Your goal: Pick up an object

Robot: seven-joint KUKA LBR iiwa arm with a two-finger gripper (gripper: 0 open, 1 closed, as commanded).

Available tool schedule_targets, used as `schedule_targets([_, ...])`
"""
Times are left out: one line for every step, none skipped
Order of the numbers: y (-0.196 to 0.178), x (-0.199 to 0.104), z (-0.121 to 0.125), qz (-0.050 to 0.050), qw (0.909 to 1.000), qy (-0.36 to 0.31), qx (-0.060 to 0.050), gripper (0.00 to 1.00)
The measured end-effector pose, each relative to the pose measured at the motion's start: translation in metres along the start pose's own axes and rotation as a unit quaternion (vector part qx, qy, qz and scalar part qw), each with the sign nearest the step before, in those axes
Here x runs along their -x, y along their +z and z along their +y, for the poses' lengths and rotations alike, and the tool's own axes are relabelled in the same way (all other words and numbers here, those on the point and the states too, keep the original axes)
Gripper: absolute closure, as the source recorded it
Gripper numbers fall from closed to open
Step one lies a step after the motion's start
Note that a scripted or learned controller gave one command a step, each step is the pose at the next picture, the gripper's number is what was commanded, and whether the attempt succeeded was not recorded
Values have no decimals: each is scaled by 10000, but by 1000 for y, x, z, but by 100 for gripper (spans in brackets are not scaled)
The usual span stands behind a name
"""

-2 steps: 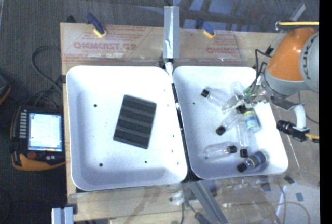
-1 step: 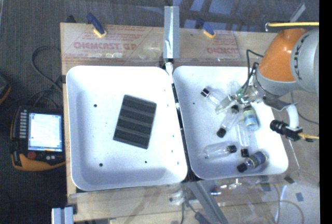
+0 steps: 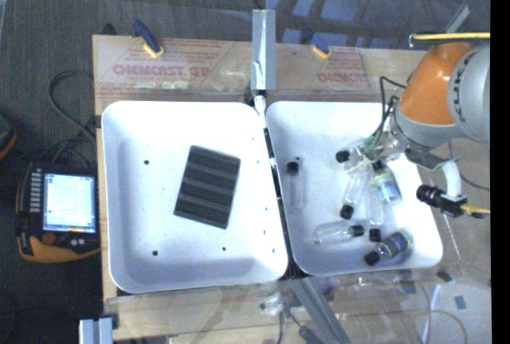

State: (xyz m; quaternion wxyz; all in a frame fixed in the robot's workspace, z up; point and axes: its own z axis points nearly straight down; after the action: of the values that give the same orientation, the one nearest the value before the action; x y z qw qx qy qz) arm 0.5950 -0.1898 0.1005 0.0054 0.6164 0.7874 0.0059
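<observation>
The gripper [image 3: 374,150] hangs over the clear vials [image 3: 355,187] at centre right (finger state cannot be told); a dark ribbed block [image 3: 208,186] lies centre left.

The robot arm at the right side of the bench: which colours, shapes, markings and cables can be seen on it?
The arm is rounded, with grey casing and a broad orange band above the wrist. Part of a dark marking shows on the grey casing; I cannot read it. Thin dark cables run down beside the wrist toward the gripper, which is too blurred to describe.
</observation>
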Motion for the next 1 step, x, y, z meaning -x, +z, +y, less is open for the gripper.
schedule_targets([0, 0, 0, 1, 10000, 0, -2, 0])
